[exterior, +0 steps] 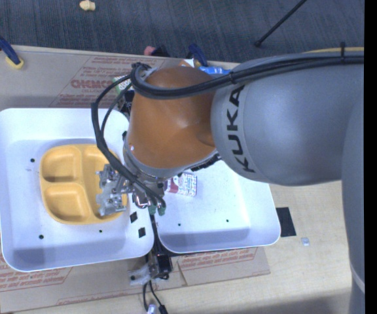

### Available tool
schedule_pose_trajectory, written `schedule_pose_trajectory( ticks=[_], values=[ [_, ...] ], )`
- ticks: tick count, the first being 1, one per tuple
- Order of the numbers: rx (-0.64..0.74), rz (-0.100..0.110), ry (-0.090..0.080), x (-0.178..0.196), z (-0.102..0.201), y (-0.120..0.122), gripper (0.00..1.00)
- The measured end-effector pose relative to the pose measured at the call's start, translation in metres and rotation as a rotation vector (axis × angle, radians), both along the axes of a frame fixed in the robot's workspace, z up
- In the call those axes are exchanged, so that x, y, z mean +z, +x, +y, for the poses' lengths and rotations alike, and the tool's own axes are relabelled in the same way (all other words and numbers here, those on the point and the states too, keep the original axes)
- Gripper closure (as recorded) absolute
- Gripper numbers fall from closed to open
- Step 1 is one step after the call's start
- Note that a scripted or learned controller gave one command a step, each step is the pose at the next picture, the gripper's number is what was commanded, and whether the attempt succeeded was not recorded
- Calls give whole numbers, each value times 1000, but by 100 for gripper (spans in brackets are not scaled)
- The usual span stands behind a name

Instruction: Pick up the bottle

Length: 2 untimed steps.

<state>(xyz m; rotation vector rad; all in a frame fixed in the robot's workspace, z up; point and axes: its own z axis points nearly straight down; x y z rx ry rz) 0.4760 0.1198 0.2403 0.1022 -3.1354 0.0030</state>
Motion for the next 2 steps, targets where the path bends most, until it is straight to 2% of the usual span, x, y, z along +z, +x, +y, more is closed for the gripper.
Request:
schedule_pose_trajectory(
  ticks=[1,2],
  values=[
    [213,0,1,-28,30,5,100],
    [247,1,1,-47,49,10,100]
  ],
)
